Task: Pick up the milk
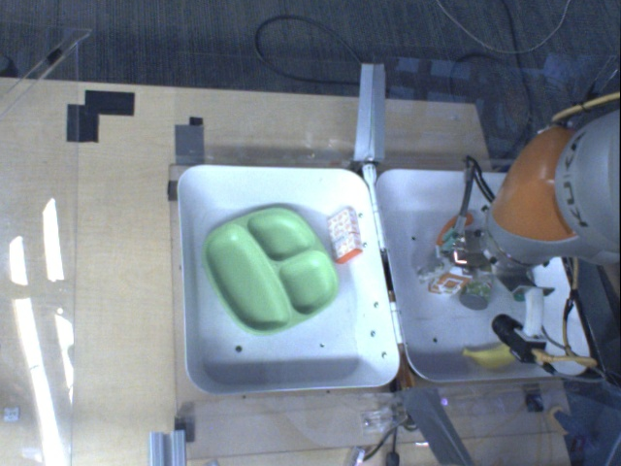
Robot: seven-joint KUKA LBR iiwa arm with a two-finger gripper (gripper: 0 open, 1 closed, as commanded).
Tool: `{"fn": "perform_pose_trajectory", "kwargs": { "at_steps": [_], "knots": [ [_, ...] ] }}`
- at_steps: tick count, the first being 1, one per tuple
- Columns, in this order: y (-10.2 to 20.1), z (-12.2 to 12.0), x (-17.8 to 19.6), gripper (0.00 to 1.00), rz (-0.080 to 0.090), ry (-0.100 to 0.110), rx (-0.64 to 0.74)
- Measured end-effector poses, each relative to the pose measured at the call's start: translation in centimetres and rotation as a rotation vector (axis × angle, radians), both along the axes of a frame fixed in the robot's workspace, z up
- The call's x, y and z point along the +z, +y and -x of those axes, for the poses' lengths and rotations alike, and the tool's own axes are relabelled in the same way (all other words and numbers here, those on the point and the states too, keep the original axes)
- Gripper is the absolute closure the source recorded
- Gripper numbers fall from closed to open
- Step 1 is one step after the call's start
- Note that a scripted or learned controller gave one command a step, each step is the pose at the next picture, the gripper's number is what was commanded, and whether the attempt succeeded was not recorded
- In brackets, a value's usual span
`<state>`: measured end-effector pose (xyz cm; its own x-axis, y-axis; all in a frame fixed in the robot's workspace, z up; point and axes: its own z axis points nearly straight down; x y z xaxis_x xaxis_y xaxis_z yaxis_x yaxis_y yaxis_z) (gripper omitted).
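**Camera view: gripper low in one bin, milk in the other**

We see the grey arm with its orange band [529,197] reaching down into the right-hand shallow white bin [427,343]. The gripper [464,260] sits low among a cluster of small packets [448,282]. Its tip is buried in that clutter and shaded by the wrist, so we cannot tell whether it is clenched, released or grasping anything.

We take the milk to be the small white carton with the orange-red end [343,236]. It lies across the central divider from the gripper, in the left-hand white bin [194,294], well apart from the hand. It rests on its side near the bin wall, just beside the rim of the green three-compartment plastic plate [272,270], on the side of the plate nearer the gripper.

On the gripper's near side, toward the bottom of the view, lies a yellow banana [482,357].

We judge that the pick has not begun: the hand works in the wrong bin. It must rise, cross the divider and descend over the carton. The plate rim and the bin wall leave little room there.
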<state>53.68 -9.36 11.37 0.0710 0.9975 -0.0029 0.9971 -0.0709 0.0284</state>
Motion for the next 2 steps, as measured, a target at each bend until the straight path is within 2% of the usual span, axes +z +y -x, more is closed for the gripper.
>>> {"fn": "perform_pose_trajectory", "kwargs": {
  "at_steps": [1, 2],
  "knots": [
    [0.1, 0.7, -0.8, 0.00, -0.004, 0.023, 0.057],
    [-3.3, -2.2, -2.6, 0.00, -0.001, 0.023, 0.286]
  ]
}}
